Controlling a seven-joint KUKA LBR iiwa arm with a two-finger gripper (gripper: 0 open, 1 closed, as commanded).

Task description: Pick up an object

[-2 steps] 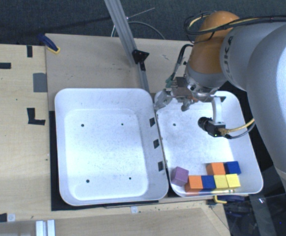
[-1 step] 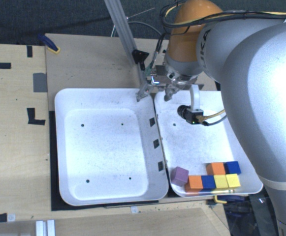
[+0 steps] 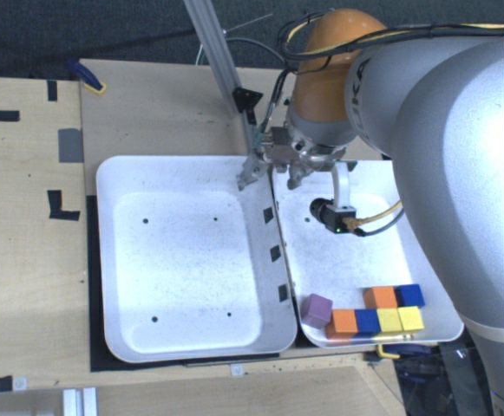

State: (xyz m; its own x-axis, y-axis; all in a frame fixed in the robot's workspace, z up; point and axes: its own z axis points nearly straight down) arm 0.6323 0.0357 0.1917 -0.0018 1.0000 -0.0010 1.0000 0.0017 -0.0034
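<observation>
Two white bins are seen side by side on the bench: left bin (image 3: pixel 182 258), right bin (image 3: pixel 356 258). The arm (image 3: pixel 425 102) is reached in from the right, orange band (image 3: pixel 330 68) above the wrist. The gripper (image 3: pixel 273 178) is placed over the far end of the divide between the bins, above the rims. Its fingers (image 3: pixel 250 177) are seen spread apart, nothing between them.

Blocks are clustered at the near edge of the right bin: purple block (image 3: pixel 317 309) leftmost, slightly rotated; then a tight group with orange block (image 3: pixel 344 321), blue block (image 3: pixel 367 320), two yellow blocks (image 3: pixel 400 319), another orange block (image 3: pixel 379 297) and another blue block (image 3: pixel 409 295) behind. The group's long axis is laid left-right along the bin's near wall. Blocks are cube-like, no clear pointing direction. All are well apart from the gripper.
</observation>
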